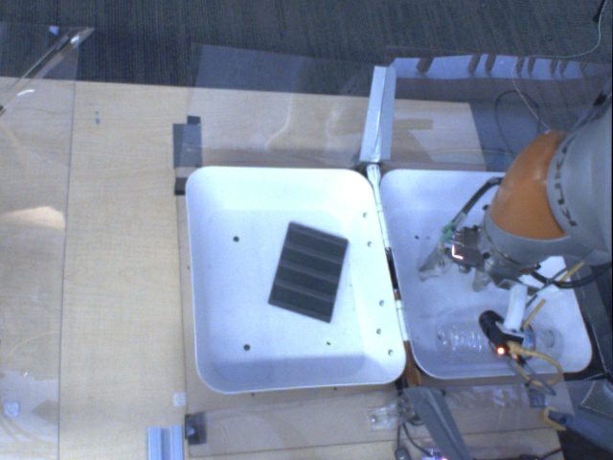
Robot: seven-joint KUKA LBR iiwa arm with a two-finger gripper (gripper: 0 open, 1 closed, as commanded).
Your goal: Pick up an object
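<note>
Hand [484, 274] low in right bin [421, 195], grip state unclear; clear item [460, 338] at 6 o'clock may get missed.

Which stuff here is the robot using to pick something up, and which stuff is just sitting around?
For the job:
- gripper, low over the right bin
- clear plastic object lying in that bin
- dark ridged block in the left bin, another thing it might pick

Just there:
- wooden bench
- metal divider post between the bins
</note>
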